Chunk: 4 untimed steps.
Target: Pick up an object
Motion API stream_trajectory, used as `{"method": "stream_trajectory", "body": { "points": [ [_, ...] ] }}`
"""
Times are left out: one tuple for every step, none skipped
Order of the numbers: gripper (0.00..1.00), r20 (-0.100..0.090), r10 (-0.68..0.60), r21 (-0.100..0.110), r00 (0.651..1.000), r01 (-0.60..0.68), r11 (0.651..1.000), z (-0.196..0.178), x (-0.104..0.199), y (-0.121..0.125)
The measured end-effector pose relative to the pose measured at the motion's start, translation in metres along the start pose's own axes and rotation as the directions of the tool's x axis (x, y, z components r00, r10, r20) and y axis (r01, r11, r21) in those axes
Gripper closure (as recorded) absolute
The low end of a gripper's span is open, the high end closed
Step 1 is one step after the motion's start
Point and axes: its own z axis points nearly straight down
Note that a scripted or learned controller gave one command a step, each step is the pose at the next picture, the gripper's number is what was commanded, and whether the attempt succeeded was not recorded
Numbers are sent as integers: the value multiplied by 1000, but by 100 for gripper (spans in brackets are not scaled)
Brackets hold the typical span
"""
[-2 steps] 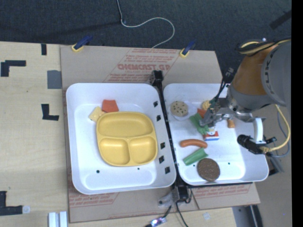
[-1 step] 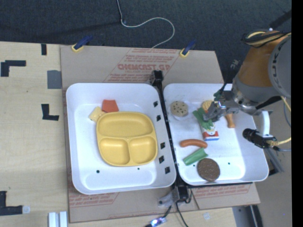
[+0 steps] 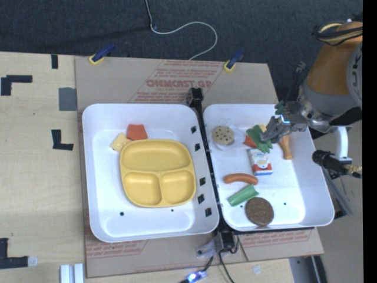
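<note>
Counter (image 3: pixel 41 175) — light wood with black marks — carries cardboard (image 3: pixel 171 81) under two white bins (image 3: pixel 100 217). Gripper (image 3: pixel 272 131) above right bin; finger state cannot be determined.

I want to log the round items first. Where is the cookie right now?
The cookie lies in the right bin, in its upper-left part near the divider, left of the green and orange items by the gripper and above the sausage.

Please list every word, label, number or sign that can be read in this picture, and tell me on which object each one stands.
Red printing on the brown cardboard sheet under the white bins: a line of capitals with a triangular outline, too blurred to read.
Small red, white and blue carton in the right bin: printed label, too small to read.
Black marks on the wooden bench: shapes, not letters.
</note>
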Motion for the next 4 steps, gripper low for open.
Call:
{"method": "stream_trajectory", "body": {
  "points": [
    [100,-1,-2,6,1000,2,1000,12,46,-6],
    [100,-2,-5,3,1000,5,1000,-1,97,-5],
    [100,1,1,7,1000,-1,1000,12,93,-15],
    [100,1,1,6,1000,-1,1000,12,98,-19]
  ]
}}
